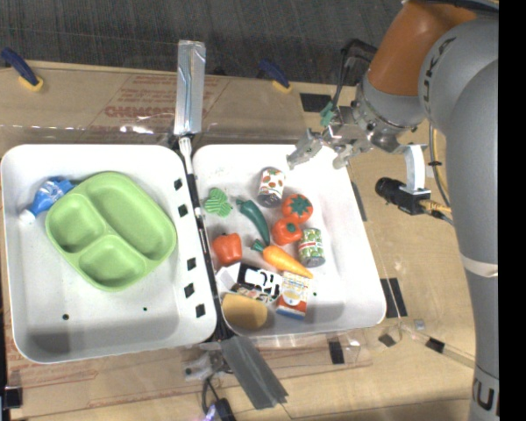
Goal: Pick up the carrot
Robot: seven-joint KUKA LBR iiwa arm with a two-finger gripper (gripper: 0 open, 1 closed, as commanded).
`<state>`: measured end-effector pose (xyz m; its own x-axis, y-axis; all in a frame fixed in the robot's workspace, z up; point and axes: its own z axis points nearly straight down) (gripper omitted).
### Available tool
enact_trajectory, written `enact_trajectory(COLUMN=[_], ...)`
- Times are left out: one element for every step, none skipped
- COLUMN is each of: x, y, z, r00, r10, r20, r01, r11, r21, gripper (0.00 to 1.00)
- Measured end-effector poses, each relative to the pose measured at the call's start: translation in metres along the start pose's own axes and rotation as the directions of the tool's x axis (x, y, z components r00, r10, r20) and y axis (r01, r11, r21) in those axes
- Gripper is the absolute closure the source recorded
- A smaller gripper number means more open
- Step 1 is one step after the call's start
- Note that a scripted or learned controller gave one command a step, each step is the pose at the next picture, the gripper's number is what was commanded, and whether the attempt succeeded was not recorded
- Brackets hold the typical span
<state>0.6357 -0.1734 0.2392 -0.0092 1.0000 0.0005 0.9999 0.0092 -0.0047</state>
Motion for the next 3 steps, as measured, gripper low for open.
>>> enact_trajectory(x=[-0.036, 0.036, 0.115], y=[-0.075, -0.107, -0.142], z=[0.143, 0.144, 0.048], r00=[0.992, 0.993, 0.857], r10=[-0.127, -0.115, -0.516], r20=[0.000, -0.001, 0.003], r01=[0.127, 0.115, 0.516], r11=[0.992, 0.993, 0.857], r21=[0.001, 0.000, -0.004], gripper=[0.00, 0.00, 0.00])
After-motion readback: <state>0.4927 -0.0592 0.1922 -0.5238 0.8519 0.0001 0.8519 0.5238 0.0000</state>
